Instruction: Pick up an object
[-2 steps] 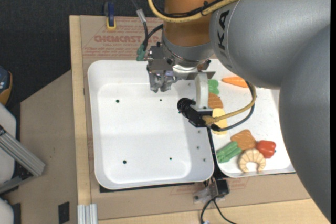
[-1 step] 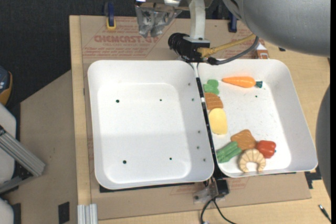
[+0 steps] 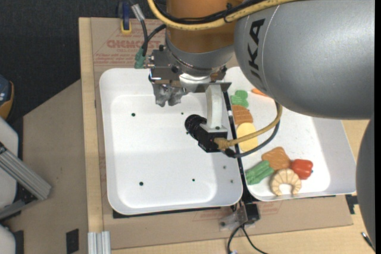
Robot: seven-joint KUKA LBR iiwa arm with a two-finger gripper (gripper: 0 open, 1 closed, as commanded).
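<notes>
Several toy foods lying in the right bin (image 3: 333, 187), clustering at its near-left corner: green pea pod (image 3: 258, 173), croissant (image 3: 286, 182), red pepper (image 3: 302, 168), orange cracker (image 3: 276, 157), with a yellow piece (image 3: 246, 135) and a green piece (image 3: 239, 96) running farther along the left wall. Gripper (image 3: 168, 94) hanging over the far part of the left bin (image 3: 149, 187), well apart from all of them, holding nothing visible; jaws too hidden to tell their spread. Probably needing a shift right before any grasp.
</notes>
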